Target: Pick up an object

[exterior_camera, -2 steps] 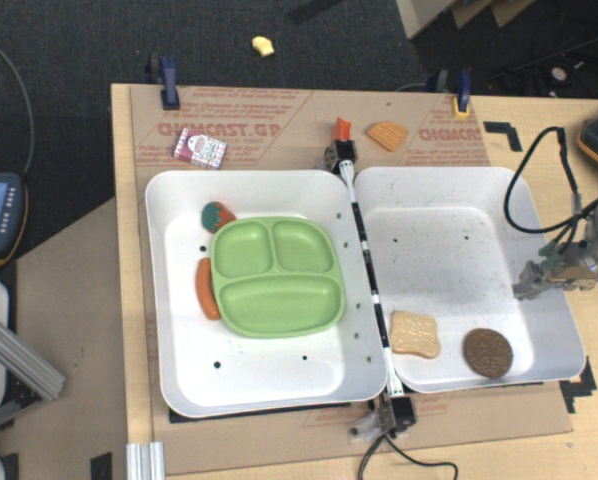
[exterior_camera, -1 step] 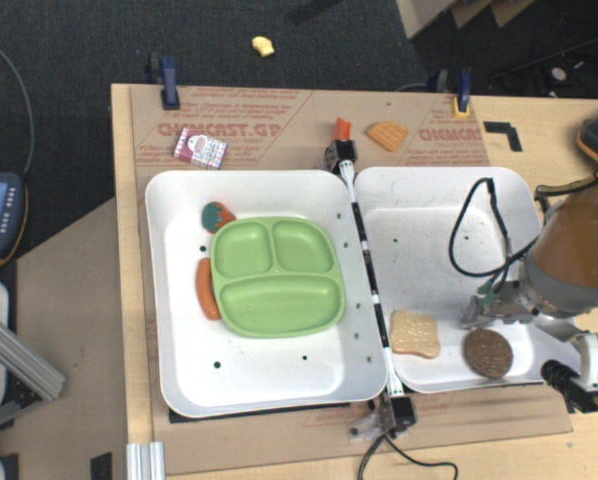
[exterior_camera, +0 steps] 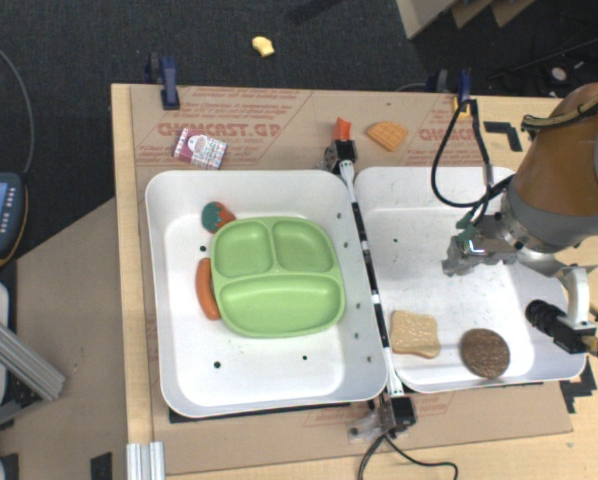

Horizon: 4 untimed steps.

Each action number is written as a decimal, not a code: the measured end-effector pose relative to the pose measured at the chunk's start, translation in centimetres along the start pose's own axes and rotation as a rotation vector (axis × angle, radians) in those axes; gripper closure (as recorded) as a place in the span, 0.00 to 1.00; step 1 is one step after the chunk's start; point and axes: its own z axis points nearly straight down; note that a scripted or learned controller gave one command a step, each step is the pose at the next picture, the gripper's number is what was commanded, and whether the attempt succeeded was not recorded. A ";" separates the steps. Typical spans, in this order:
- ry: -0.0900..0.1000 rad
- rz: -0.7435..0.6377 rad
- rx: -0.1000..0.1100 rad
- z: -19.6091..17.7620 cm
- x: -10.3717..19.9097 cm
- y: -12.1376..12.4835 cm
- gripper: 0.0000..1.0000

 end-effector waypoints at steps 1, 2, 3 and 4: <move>0.001 0.008 0.010 0.6 -0.4 -0.3 0.00; -0.002 0.015 0.012 10.3 -11.2 0.4 0.00; 0.008 0.000 0.006 10.0 -11.6 12.9 0.00; 0.011 0.005 0.010 9.9 -11.9 6.8 0.00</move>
